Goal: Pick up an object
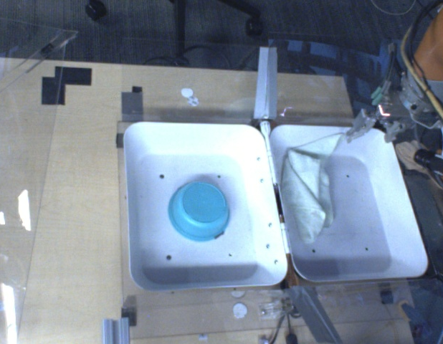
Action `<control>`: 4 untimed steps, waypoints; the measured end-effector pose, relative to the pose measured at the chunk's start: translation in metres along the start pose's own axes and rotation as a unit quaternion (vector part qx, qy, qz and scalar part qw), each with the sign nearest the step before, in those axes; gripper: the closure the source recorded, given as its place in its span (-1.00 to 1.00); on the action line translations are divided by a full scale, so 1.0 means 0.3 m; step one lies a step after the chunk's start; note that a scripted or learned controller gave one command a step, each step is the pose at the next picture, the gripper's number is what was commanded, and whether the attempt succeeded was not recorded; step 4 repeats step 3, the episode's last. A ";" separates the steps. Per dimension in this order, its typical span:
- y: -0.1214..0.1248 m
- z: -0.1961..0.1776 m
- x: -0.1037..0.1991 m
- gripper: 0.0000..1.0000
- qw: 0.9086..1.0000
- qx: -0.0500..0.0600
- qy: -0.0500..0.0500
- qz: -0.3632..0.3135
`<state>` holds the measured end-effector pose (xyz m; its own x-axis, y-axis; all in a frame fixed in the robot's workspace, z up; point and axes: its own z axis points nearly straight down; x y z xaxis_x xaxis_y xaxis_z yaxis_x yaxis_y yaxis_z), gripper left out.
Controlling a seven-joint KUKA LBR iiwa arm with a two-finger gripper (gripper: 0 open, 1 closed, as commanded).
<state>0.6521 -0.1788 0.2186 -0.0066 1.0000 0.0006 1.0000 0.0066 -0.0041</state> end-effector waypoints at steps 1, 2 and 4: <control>0.060 0.420 0.126 -1.00 1.000 -0.003 -0.001 -0.030; 0.064 0.397 0.133 1.00 0.999 -0.003 -0.001 -0.033; 0.037 0.166 0.035 1.00 0.996 -0.002 -0.001 -0.093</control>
